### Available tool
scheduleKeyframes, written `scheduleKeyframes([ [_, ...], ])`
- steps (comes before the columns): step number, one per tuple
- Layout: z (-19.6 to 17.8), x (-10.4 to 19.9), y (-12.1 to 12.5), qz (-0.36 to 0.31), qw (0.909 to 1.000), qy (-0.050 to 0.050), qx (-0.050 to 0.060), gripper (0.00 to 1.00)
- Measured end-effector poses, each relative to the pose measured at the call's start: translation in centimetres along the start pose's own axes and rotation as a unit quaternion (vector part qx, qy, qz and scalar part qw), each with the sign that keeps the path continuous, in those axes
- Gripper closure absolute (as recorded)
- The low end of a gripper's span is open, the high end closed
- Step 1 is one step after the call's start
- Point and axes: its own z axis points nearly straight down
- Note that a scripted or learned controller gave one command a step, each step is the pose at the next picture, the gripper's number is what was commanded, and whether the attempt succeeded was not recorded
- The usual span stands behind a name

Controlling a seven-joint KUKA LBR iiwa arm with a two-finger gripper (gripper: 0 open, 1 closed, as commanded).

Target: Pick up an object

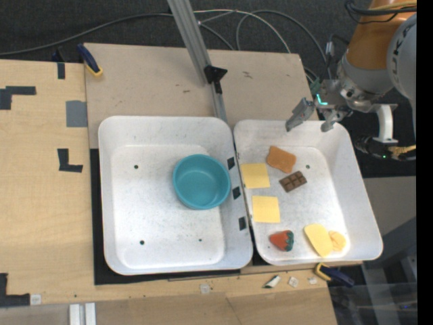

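Nearest candidate: orange-brown bread-like chunk [281, 159], lying in the upper middle of the right white bin [358, 195], the item closest to the pincer.
Beside it: small dark brown chocolate-bar piece [293, 181], just below and right of the chunk, apart from it.
Flat pieces: two pale yellow square slices, one [256, 176] near the bin's left wall, one [266, 209] below it; both lie flat, probably awkward to pinch.
Front row: red strawberry-like toy with green end [283, 240]; yellow wedge of cheese-like plastic [318, 240] touching a small yellow lump [336, 240] at the front right corner.
Pincer [312, 118]: spread open, nothing between its two fingers [296, 117]; it hovers over the back rim of the right bin, above and right of the chunk.
Arm: grey with orange band [379, 19], reaching in from the right.
Step in hand: approach, no object yet taken.
Doing it well: judged best to choose the chunk, since it stands taller than the slices. Centre the open fingers over it, turn the wrist so they straddle its narrow side, descend straight, close only once low around it. Keep clear of the chocolate piece.
Risk: a rounded chunk may slip out if caught near its top.
Left white bin [122, 181]: holds a teal round bowl [201, 181], upright, well apart from the work.
Tabletop [135, 73]: tan board under both bins.
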Motion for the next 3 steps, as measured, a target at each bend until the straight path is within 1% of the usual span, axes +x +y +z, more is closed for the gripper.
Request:
scheduleKeyframes([
  [1,4.5,-0.5,0.0,0.001,1.0,0.0,0.002,0.0],
  [2,9.3,-0.2,-0.9,0.0,1.0,0.0,0.002,0.0],
  [3,14.8,-0.1,-1.0,0.0,1.0,0.0,0.002,0.0],
])
